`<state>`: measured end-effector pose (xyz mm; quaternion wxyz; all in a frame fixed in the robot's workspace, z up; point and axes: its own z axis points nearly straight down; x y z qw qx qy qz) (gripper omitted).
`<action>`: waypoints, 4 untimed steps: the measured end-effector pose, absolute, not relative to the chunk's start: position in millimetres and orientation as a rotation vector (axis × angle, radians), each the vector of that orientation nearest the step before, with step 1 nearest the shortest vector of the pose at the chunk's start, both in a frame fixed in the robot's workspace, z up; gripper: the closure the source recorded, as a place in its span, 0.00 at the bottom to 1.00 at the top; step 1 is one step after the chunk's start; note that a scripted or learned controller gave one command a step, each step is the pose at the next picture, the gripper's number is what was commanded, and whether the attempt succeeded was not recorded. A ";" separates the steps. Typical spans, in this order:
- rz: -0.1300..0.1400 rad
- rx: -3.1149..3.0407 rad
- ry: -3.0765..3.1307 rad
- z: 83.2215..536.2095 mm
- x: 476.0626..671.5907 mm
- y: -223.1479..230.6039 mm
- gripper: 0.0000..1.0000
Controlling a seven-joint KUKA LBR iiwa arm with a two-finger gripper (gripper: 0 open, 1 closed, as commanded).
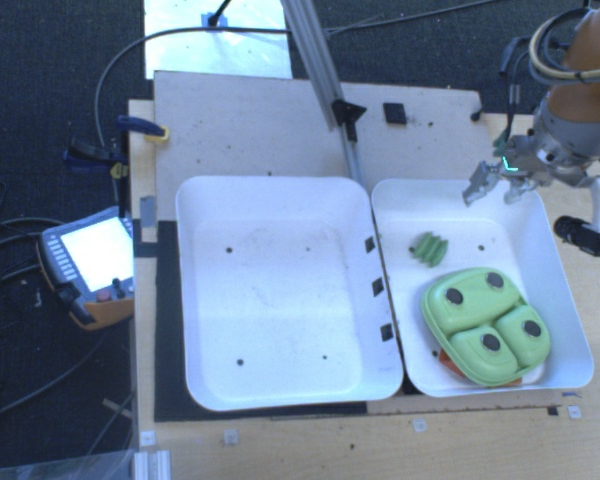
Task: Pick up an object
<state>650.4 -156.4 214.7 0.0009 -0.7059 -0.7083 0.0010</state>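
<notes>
End effector (497, 184) up at the far edge of the right bin (570, 268), fingers spread, nothing between them. Small green ridged piece (428, 248) down and left of it, lying slantwise. Big green lumpy toy (486, 326) nearer the front. Two things in the right bin; two bins on the table (240, 118).

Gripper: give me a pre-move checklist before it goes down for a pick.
1. Gripper open: ok, fingers spread apart.
2. Nothing between the fingers: ok.
3. Gripper over the right bin: ok, at its far rim.
4. Targets present: ok, small green ridged piece and large green lumpy toy lie in that bin.
5. Gripper lined up above a target: not ok, both lie nearer the camera.
6. Orange thing under the toy: cannot tell what it is.
</notes>
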 end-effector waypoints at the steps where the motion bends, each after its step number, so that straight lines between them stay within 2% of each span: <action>1: -0.002 -2.218 -2.228 217.3 651.7 -156.3 0.00; 2: 0.001 -2.219 -2.225 156.8 655.4 -159.4 0.00; 3: 0.002 -2.220 -2.223 103.8 649.3 -167.6 0.00; 4: -0.004 -2.222 -2.228 86.3 651.3 -167.8 0.00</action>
